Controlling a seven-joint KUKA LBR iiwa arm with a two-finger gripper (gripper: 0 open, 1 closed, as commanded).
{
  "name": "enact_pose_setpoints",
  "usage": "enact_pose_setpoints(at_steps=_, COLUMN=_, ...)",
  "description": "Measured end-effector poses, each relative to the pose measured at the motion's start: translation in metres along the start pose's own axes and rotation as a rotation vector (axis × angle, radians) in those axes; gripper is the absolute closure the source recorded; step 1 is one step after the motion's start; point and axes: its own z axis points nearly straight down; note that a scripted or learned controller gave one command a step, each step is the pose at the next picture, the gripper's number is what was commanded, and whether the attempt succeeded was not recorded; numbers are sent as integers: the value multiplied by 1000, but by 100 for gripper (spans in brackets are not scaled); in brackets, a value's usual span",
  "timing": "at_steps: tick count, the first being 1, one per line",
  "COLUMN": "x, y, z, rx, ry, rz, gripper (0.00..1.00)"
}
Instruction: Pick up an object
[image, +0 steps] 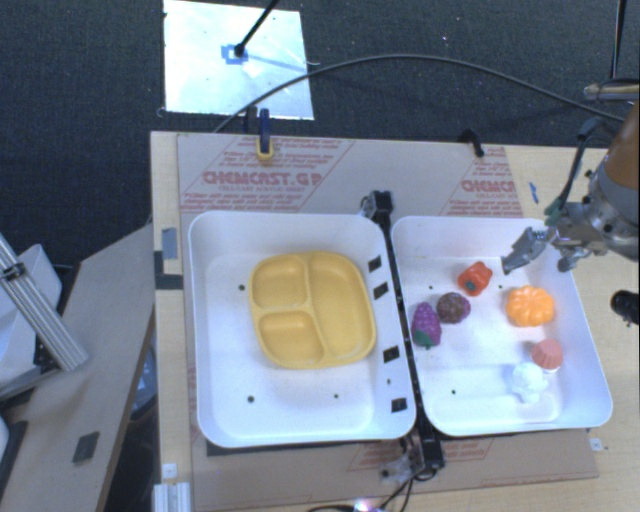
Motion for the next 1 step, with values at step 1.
enact_pose_setpoints(at_steps=1, x=0, y=2, z=-6, rx=-11, ry=-2, rz=-3, gripper=0)
